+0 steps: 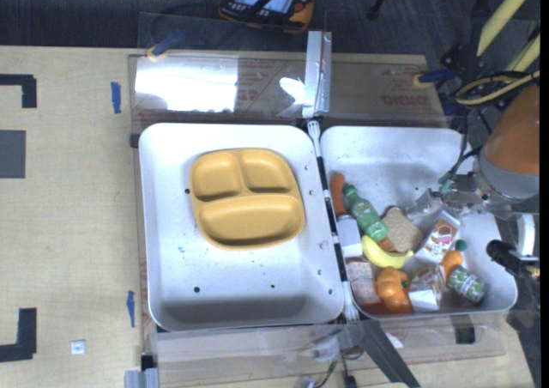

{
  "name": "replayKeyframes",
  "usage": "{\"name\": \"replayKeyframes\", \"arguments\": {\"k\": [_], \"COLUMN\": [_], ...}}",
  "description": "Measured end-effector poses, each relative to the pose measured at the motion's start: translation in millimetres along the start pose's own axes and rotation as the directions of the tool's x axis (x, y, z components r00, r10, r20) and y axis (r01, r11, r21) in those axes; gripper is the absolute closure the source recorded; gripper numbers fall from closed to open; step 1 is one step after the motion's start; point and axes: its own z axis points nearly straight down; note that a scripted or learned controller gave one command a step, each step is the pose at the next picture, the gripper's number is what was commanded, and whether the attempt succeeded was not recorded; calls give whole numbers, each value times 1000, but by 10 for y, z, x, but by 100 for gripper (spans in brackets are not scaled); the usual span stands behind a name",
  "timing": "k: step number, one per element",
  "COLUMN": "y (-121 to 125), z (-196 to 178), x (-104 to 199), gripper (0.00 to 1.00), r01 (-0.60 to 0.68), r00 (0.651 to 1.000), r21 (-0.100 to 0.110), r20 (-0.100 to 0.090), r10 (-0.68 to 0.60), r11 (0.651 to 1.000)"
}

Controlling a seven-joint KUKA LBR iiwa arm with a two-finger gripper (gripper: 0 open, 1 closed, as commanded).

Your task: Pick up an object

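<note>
The right bin (386, 150) holds a pile of toy food along its near side: a green bottle (365, 215), a bread slice (401, 229), a banana (383, 253), an orange (393, 288), a small red and white carton (443, 237) and a second green bottle (468, 285). An orange sausage-like piece (338, 182) lies by the bin's left wall. My gripper (431, 198) hangs low on the right side of this bin, just above and right of the bread slice and close to the carton. I see nothing held in it.
In the left bin (163, 232) lies a yellow divided plate (247, 197). A metal divider (316, 77) stands behind the bins. The arm's orange band (519, 139) sits over the right bin's far right edge. A handheld pendant (266, 0) rests beyond the bench.
</note>
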Motion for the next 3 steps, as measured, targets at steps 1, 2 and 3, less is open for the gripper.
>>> {"name": "replayKeyframes", "arguments": {"k": [1,2,3], "y": [-567,-545,-547], "z": [11,-69,-64], "x": [0,-31,-7], "gripper": [0,100,0], "r01": [62,57,61], "r00": [998,998,998], "r21": [6,1,4], "r20": [5,11,6], "r10": [-62,-57,-61], "r11": [998,998,998]}}
